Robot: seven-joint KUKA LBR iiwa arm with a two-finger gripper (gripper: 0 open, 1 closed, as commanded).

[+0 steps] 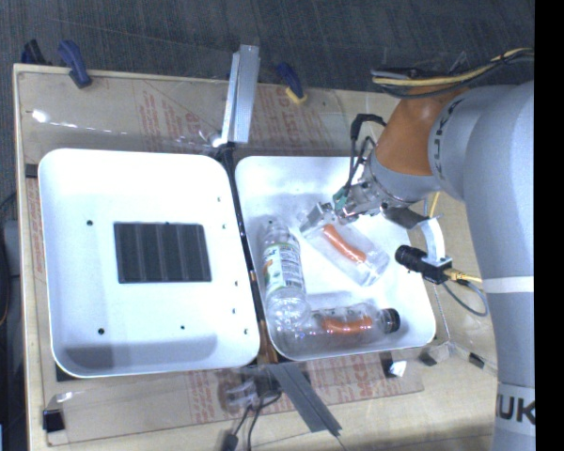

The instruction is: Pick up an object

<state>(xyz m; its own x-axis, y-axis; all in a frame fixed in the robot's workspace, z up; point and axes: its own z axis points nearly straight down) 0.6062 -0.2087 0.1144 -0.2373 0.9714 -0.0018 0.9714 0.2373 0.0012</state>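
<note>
So the grey arm with the orange band is reaching in from the right and its two-finger gripper (346, 203) is down in the right-hand shallow white bin (263, 178), sitting right at the upper-left end of a clear plastic bottle with an orange thing inside (346, 248). That bottle's long axis runs diagonally, from up by the gripper down and to the right toward the bin's right wall, so the bulk of it lies just below-right of the fingertips. The tips look like they're touching or nearly touching the bottle's end, but I honestly can't tell whether they're spread or clamped; the wrist hardware and glare off the plastic blur it, so I wouldn't call it a grasp. Two other candidates are in the same bin: a clear water bottle with a white-and-green label (284, 269) lying roughly top-to-bottom along the left wall, and a clear bottle with a dark cap and orange contents (343, 322) lying sideways along the bottom wall, its crumpled end butting against the labelled one. The left-hand white bin (75, 186) holds just a dark ribbed rectangular panel (163, 252). My guess is the diagonal bottle is the target, being nearest.
</note>
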